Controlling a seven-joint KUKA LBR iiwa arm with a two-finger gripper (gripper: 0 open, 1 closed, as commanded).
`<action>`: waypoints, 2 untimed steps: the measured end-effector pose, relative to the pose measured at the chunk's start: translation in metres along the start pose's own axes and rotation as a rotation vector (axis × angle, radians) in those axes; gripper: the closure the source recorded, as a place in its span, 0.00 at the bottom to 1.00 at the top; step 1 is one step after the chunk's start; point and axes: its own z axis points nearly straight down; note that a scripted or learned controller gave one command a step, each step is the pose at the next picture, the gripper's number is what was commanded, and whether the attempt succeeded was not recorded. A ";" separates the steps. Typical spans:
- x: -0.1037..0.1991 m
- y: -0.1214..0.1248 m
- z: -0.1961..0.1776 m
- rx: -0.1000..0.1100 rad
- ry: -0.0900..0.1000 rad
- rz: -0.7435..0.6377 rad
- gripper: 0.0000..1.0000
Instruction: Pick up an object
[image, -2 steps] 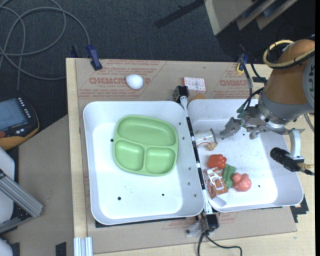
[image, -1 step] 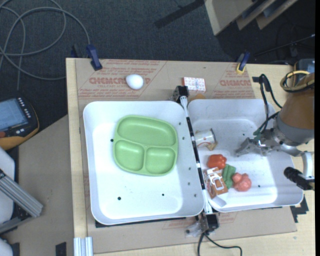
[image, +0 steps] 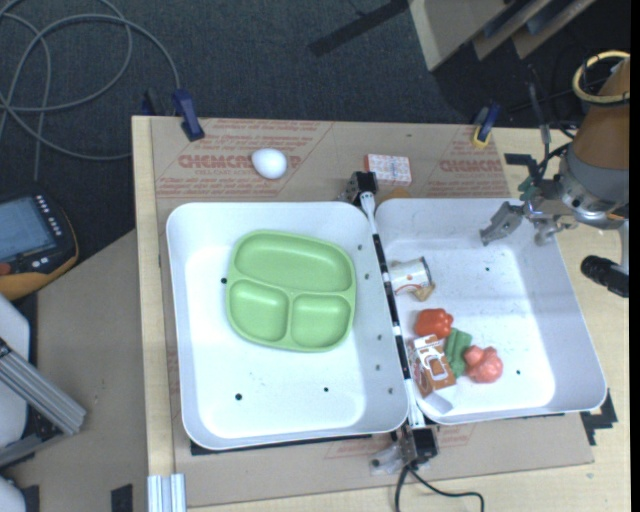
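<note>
Several small objects lie in the right bin (image: 560, 300), along its left and front side: a small silvery can (image: 408, 271) on its side, an orange scrap (image: 421, 292), a red tomato-like piece (image: 433, 322), a green piece (image: 458, 344), a reddish-pink lump (image: 484, 365) and a brown-and-white packet (image: 433, 367). My gripper (image: 521, 229) hangs over the bin's far right corner, well away from them. It is open and its spread fingers (image: 497, 224) have nothing between them.
The left bin (image: 200, 350) holds a green divided plate (image: 292, 290). On the bench behind the bins lie a white egg (image: 268, 162) and a small pink-white box (image: 389, 168). Blue clamps (image: 186, 113) grip the bench's far edge.
</note>
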 end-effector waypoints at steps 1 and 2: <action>0.083 -0.022 0.022 0.004 0.003 0.000 0.00; 0.088 -0.041 0.060 -0.021 -0.023 0.013 0.00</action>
